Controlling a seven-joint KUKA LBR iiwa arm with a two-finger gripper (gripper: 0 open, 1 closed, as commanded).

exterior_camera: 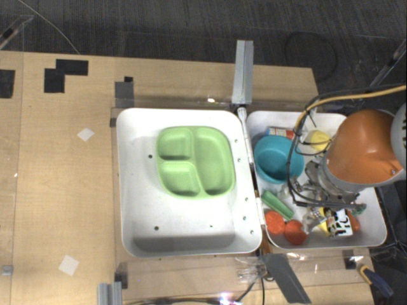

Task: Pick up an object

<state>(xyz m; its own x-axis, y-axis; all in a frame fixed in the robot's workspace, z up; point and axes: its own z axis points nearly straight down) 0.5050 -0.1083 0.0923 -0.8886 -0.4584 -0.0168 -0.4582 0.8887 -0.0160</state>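
We look down on a wooden bench carrying two shallow white bins side by side. The left bin holds a light green divided tray, three compartments, lying flat near the bin's middle and slightly turned.

The right bin is crowded. A blue bowl sits in its upper left part, open side up, close to the wall between the bins. Just behind the bowl, against the far wall, we see a small box with a red and white label. To the right of the bowl lies something yellow, partly covered by cables — we cannot tell what it is. Below the bowl a green stick-shaped piece lies at a slant, and near the front wall are two orange-red rounded things, touching or nearly so. Further right, near the front wall, sits a yellow and black-and-white printed item.

The arm comes in from the right, its orange band hanging over the right bin and hiding much of it. Below the band the wrist and gripper sit low among the clutter, near the printed item and right of the green stick. Cables and metal parts blur together there — we cannot tell how the gripper is set, or whether anything is in it.
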